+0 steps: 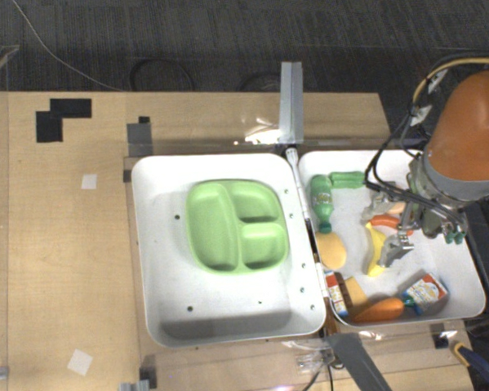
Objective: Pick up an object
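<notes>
Right bin, 3 o'clock: orange carrot and carton nearest, yellow banana under gripper, grip state indeterminable, green bottle farthest; left bin holds green tray; nothing visibly lifted, pick apparently outstanding.

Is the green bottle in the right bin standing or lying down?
Lying down: the green bottle shows its full length along the right bin's floor.
</notes>
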Controlling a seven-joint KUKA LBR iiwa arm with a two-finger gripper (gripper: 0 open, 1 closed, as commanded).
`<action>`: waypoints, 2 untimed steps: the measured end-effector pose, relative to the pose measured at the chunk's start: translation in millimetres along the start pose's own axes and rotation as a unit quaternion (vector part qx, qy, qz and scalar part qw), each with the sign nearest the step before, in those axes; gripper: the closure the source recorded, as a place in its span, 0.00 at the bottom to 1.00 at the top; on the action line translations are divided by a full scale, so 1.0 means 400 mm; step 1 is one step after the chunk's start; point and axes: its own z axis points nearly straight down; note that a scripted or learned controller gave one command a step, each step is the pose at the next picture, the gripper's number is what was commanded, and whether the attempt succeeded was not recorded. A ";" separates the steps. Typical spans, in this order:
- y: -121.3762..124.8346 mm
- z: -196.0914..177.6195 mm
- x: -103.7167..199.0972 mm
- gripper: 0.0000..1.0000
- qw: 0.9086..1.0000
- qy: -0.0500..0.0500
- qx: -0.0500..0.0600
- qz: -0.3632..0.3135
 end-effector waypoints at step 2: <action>-0.025 0.323 -0.068 0.00 0.995 -0.004 0.000 0.104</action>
